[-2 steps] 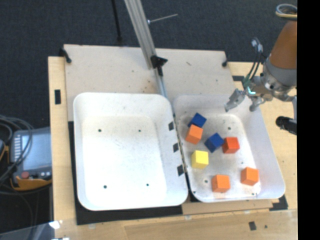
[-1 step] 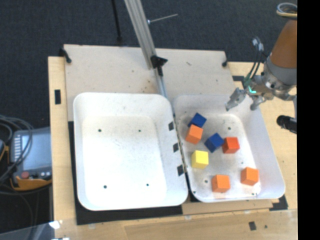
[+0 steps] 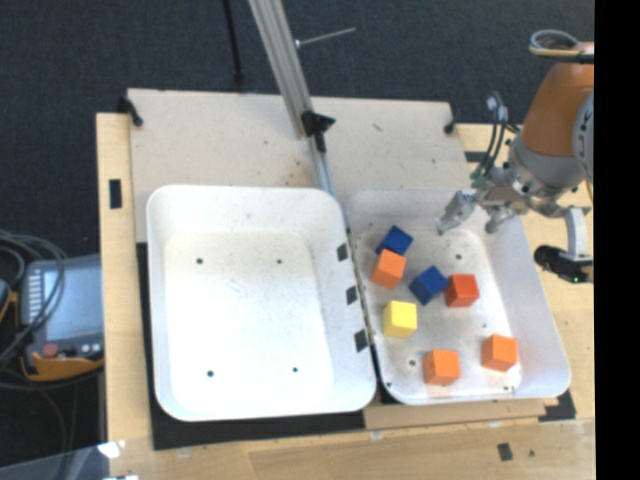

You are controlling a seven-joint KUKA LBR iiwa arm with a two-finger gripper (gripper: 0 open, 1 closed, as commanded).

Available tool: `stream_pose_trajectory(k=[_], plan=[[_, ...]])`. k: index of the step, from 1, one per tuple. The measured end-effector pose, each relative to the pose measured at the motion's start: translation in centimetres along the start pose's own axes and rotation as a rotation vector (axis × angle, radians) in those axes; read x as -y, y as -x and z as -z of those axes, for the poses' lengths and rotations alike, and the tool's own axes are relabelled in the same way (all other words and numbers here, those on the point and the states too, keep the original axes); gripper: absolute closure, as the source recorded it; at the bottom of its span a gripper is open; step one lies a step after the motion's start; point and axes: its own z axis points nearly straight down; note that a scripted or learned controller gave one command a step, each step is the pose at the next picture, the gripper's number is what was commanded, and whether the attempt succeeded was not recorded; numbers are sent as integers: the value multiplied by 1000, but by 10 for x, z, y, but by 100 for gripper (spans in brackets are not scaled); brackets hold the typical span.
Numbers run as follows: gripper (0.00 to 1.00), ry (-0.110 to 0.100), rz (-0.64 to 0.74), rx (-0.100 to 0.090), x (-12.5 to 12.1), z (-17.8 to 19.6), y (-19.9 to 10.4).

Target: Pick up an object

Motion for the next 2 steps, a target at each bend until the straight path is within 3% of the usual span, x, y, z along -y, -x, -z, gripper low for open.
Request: stream_pose_trajectory(k=[2], plan=[[0, 1, -7, 1, 7, -79, 9]])
